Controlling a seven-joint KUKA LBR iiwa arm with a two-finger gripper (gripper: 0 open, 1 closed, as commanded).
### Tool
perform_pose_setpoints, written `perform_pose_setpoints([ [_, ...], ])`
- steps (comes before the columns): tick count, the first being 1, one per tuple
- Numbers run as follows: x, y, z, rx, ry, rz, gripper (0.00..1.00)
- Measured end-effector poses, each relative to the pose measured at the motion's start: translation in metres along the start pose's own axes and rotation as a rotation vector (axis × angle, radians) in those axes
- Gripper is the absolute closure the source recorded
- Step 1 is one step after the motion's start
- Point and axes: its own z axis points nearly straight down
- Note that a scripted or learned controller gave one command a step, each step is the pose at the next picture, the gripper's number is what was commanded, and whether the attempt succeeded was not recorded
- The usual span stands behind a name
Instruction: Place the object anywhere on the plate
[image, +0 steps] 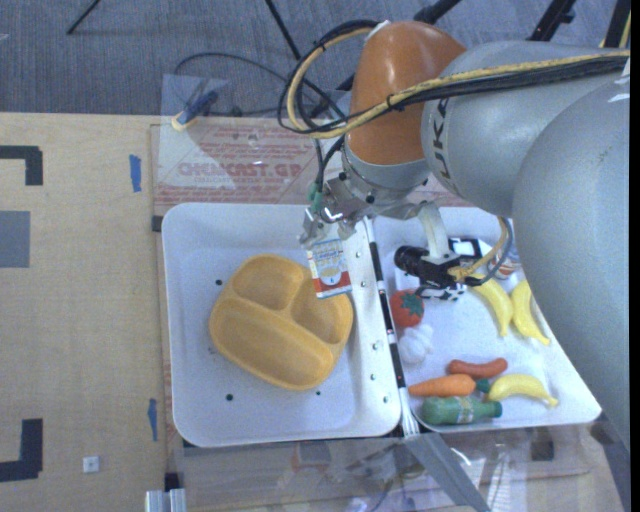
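Camera view: end effector (322, 228) clamped on carton (329, 272) over plate (270, 330) edge; not placed yet, release still to do.

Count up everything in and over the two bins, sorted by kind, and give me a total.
Plate: 1
Carton, held in the hand: 1
Bananas: 3
Carrot: 1
Green bottle: 1
Red food toys: 2
White lump: 1
Total: 10
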Motion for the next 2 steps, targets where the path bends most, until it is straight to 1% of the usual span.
perform_pose_setpoints([
  [1,0.070,-0.007,0.070,0.012,0.002,0.063,1.00],
  [2,0.095,0.017,0.049,0.002,0.002,-0.399,1.00],
])
